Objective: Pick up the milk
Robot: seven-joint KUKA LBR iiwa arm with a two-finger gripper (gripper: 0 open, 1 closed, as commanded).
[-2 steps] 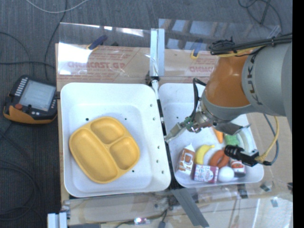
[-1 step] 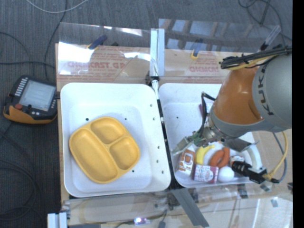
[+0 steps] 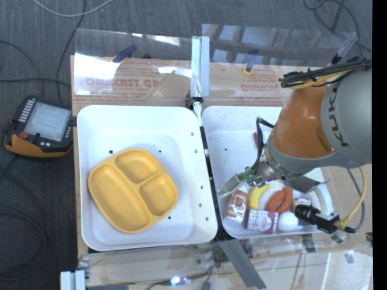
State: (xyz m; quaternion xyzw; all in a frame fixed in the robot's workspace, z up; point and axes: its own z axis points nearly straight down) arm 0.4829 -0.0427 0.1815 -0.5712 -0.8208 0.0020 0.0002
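Two small cartons lie at the front of the right bin (image 3: 242, 139), and I cannot tell which is the milk. One is a white carton with a brown-orange label (image 3: 237, 205). The other is a pink-and-white carton (image 3: 261, 221) on its side, just right of the first. My gripper (image 3: 248, 177) hangs low over the bin below the orange wrist (image 3: 300, 128), just above and behind the white carton. The wrist hides most of it. Nothing shows in its grasp.
A yellow banana (image 3: 260, 193), an orange-red sausage-like piece (image 3: 279, 199) and a white egg (image 3: 289, 222) crowd the cartons at the right bin's front. In the left bin (image 3: 109, 122) lies a yellow three-compartment plate (image 3: 133, 189). A pendant (image 3: 39, 127) lies far left.
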